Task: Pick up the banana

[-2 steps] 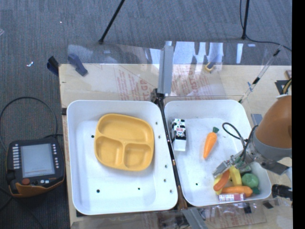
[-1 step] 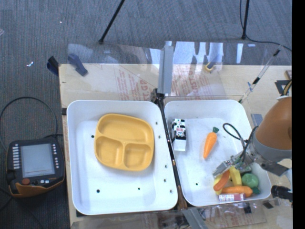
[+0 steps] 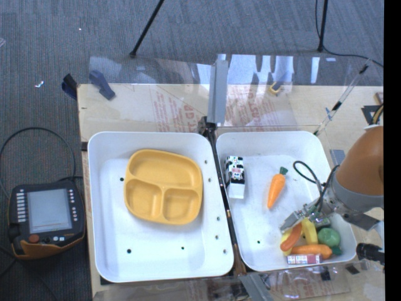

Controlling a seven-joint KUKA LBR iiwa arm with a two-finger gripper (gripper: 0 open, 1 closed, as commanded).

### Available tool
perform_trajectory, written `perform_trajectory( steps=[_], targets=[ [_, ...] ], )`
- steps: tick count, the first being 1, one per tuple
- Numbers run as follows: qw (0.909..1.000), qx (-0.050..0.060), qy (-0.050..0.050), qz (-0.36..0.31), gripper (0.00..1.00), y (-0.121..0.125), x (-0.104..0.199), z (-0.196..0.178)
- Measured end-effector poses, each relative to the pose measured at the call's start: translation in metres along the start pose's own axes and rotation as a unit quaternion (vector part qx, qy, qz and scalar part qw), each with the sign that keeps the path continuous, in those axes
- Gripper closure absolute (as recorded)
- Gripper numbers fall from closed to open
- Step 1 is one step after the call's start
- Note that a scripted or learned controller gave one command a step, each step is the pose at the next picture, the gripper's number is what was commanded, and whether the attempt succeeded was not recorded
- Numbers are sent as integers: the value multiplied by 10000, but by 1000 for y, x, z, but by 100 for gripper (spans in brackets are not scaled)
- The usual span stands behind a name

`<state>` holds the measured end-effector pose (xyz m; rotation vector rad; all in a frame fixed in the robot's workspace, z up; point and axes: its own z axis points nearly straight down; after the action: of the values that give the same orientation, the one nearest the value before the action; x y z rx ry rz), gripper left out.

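Note:
The yellow banana [image 3: 309,231] lies in a small pile of toy food in the near right corner of the right bin [image 3: 263,144]. My gripper [image 3: 306,217] hangs right over the banana's upper end, reaching in from the right. It looks open, with one grey finger [image 3: 292,221] slanting to the left of the banana and the other on its right. The banana's lower part shows below the gripper, resting on the pile.
Around the banana lie a green fruit [image 3: 329,237], an orange piece [image 3: 291,238] and another orange piece [image 3: 312,250]. A carrot [image 3: 276,190] and a cow-patterned carton [image 3: 235,171] sit farther back. A yellow divided plate [image 3: 164,186] is in the left bin [image 3: 106,231].

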<state>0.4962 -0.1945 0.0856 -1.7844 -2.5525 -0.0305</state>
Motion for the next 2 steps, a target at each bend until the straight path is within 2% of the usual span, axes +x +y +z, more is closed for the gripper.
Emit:
perform_trajectory(
  steps=[1,2],
  targets=[
    [9998,-30,-49,-175,0,-6,4,0],
    [9930,7,-161,-1171,0,13,14,-40]
  ],
)
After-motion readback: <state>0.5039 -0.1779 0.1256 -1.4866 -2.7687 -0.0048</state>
